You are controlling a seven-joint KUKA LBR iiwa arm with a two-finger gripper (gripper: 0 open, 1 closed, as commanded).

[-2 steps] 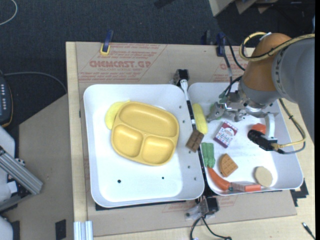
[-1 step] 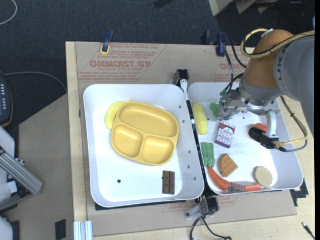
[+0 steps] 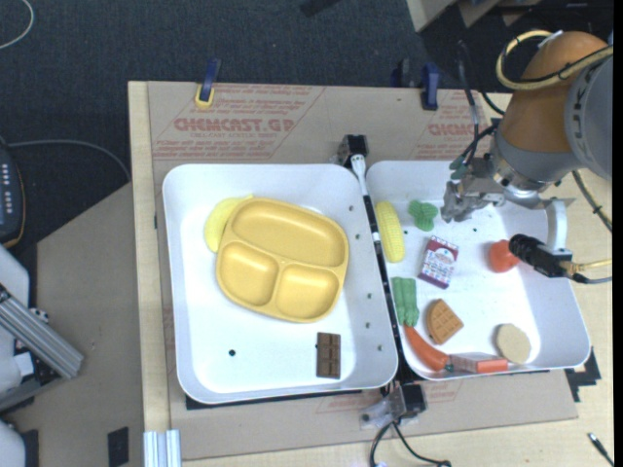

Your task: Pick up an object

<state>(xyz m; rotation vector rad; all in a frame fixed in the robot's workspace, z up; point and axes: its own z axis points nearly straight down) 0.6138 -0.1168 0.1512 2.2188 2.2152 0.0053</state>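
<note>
My gripper [image 3: 458, 208] hangs low over the far part of the right bin [image 3: 575, 331], just right of a small green piece [image 3: 422, 213]. A yellow corn cob [image 3: 391, 232] lies along the bin's left wall. Below the gripper lies a red and white box [image 3: 439, 262], and a red tomato-like piece [image 3: 500, 256] sits to its right. Nearer the front are a green pickle [image 3: 405, 301], a brown waffle [image 3: 444, 321], an orange carrot [image 3: 424, 349] and a tan round cookie [image 3: 513, 342]. I see nothing held at the gripper.
The left bin [image 3: 193, 295] holds a yellow divided plate [image 3: 280, 258] with a yellow piece [image 3: 218, 222] tucked under its far-left edge, and a brown chocolate bar [image 3: 329, 355] near the front. A black cable part [image 3: 531, 251] juts over the right bin.
</note>
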